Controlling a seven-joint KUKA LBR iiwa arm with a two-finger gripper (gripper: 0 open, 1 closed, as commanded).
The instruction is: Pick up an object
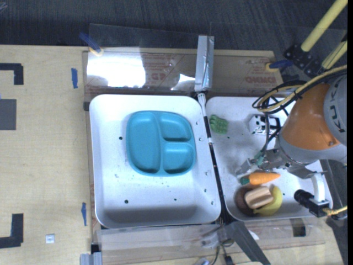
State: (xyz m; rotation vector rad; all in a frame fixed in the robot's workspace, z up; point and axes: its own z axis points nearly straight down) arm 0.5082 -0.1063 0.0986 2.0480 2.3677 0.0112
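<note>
The right bin (234,105) holds a small green leafy toy (218,125) near its far left corner. An orange carrot (263,177) lies near the front. Just in front of the carrot, a tan bread-like piece (258,197) rests across a yellow item (275,201) and a dark brown round item (240,201). My gripper (259,161) hangs low in this bin, right above the carrot's green end and very close to it. The grey wrist with its orange band (311,126) covers the bin's right part. I see nothing held.
The left bin (105,164) holds a blue divided plate (161,142) at its middle. A clear plastic sheet and a metal post (203,62) stand behind the bins. Cables (271,101) loop over the right bin's far side. A black fixture (310,201) sits at its front right.
</note>
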